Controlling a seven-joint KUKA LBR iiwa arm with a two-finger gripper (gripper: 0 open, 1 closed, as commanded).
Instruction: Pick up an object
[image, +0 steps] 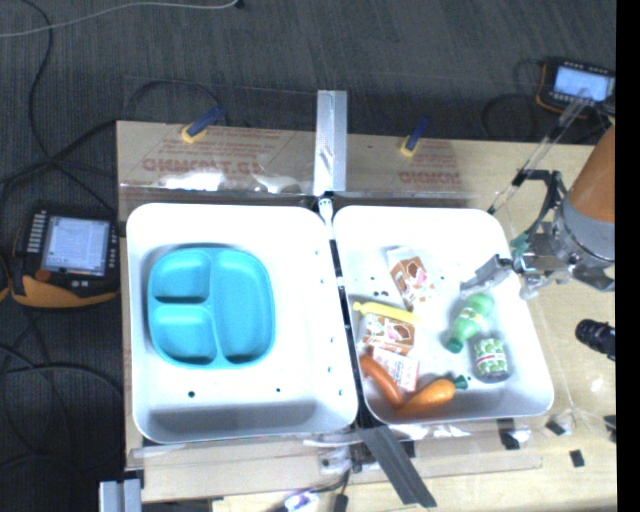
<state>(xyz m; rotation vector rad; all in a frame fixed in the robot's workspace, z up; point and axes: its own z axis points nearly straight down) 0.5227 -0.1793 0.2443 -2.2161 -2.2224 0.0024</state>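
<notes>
The fingers (497, 268) hang over the right bin (520, 395) near its right wall; whether they are spread or closed cannot be told, and nothing is seen between them. The green bottle (467, 322) lies just below-left of them, its long axis slanting toward the bin's front-left corner.

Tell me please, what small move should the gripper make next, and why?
Probably lower and shift slightly left, toward the green bottle. The gripper hovers over the right bin just above that bottle, holding nothing, and the bottle lies nearest, apart from the carrot and the snack packets.
</notes>
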